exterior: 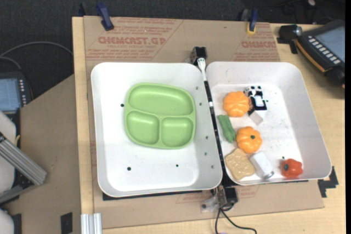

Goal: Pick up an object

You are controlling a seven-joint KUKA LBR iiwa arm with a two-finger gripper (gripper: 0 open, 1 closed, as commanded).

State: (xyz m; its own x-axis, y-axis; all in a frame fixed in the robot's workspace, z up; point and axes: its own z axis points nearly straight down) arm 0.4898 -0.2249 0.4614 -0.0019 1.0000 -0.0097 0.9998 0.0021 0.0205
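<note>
Across right bin: two pumpkins, green pod beside them, cracker touching white cylinder at front, red pepper near front corner, black-white toy at back. Left bin: green plate. Grasp: cannot tell.

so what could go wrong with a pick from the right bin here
The items crowd together: the lower pumpkin sits against the green pod and the cracker, so a grasp may nudge or catch a neighbour. The white cylinder and the tomato lie near the right bin's front wall, which could block a finger. The round pumpkins may also slip out of a pinch.
</note>
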